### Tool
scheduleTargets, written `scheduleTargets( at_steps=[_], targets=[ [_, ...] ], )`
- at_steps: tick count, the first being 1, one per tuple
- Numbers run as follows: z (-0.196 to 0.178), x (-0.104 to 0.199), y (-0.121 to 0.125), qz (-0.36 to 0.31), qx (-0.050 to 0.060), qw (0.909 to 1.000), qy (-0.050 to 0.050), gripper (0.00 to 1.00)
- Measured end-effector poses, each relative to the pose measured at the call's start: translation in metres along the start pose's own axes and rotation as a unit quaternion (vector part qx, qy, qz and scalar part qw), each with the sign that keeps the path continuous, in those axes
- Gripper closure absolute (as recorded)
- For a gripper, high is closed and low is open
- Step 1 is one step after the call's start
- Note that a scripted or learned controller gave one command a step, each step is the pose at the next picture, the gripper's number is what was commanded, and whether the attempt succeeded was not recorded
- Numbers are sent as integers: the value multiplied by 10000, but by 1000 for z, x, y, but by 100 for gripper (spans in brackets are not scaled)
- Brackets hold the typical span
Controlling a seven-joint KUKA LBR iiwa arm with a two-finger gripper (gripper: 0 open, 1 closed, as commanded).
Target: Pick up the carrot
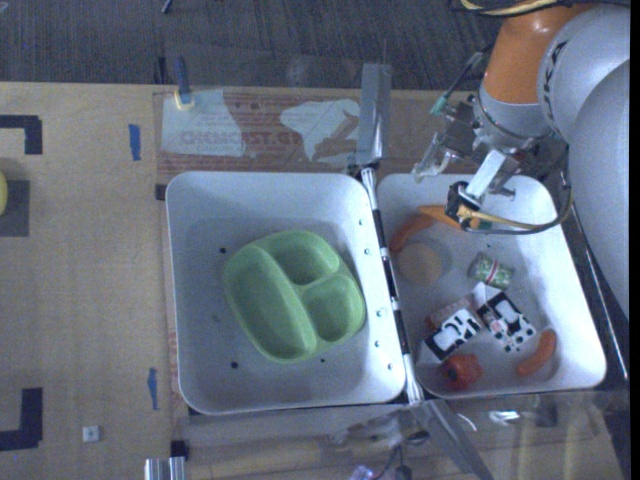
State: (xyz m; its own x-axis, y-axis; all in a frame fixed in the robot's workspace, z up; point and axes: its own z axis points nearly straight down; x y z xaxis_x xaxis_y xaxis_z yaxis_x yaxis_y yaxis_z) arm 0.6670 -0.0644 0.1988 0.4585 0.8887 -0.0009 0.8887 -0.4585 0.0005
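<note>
The carrot [431, 214] lies in the bin just nearer the camera than the gripper [438, 158], whose jaws I cannot judge open or closed; it looks light, stiff and smooth, probably slippery, and is best pinched across its thicker middle.

Single fixed camera sitting above bench [80, 268], looking down at slant, framing left bin [195, 196] and right bin [578, 313] from mid-distance; arm [590, 68] reaching in from right.

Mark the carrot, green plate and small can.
carrot [408, 232], camera view, orange mid-body
plate [265, 303], camera view, floor of its large compartment
can [490, 269], camera view, its side
</note>
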Motion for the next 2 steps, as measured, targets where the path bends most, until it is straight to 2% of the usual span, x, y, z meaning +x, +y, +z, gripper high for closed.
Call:
scheduleTargets(
  at_steps=[1, 2],
  targets=[
    [11, -30, 12, 443, 14, 9990, -2, 0],
    [108, -52, 27, -210, 17, 9998, 7, 0]
  ],
)
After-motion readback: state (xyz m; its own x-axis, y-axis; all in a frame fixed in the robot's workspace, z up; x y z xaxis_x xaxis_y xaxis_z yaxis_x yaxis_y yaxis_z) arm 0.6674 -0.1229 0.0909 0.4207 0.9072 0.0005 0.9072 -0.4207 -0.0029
